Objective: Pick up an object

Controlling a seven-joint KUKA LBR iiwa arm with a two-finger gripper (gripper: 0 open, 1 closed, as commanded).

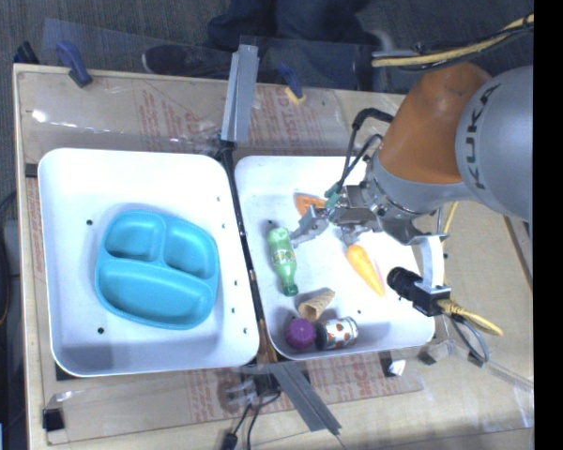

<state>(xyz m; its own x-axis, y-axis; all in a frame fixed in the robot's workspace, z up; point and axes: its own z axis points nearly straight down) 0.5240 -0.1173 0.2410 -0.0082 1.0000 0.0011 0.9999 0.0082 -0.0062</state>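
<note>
The hand hung over the right white bin, upper centre; whether it gripped anything could not be told. The orange plastic carrot lay just right of it: probably light, rigid and slippery, best gripped across its thicker middle.

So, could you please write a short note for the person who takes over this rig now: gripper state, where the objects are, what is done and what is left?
Gripper: low in the right white bin, between an orange piece and the green plastic bottle; nothing visibly held.
Same bin: yellow-orange carrot-shaped toy, tan cone-shaped piece, purple ball, small printed can.
Left white bin: blue divided plastic plate.
Done: nothing lifted yet.
Left: grasp one object and raise it.
</note>
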